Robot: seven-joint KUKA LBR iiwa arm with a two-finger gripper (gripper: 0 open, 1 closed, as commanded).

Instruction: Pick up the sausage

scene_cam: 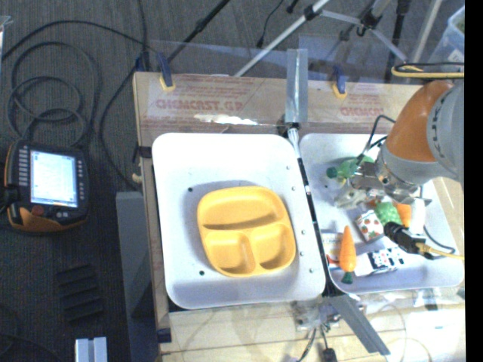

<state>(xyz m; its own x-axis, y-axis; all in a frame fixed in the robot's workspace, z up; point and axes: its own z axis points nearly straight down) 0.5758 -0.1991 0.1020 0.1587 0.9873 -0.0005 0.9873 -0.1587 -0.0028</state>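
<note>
The arm's grey wrist with its orange band (415,130) reaches down into the right bin (445,277). The gripper (364,189) sits low among the toys at the bin's middle. A short orange-brown piece (405,215), which may be the sausage, lies just right of the gripper beside a green toy (388,211). The gripper body hides whatever is under it, and I cannot see anything held.
An orange carrot (346,249) lies at the right bin's front left, with a spotted cube (368,225) and a white-blue block (382,259) close by. A green leafy toy (346,169) sits at the back left. The left bin (173,157) holds a yellow divided plate (245,228).
</note>
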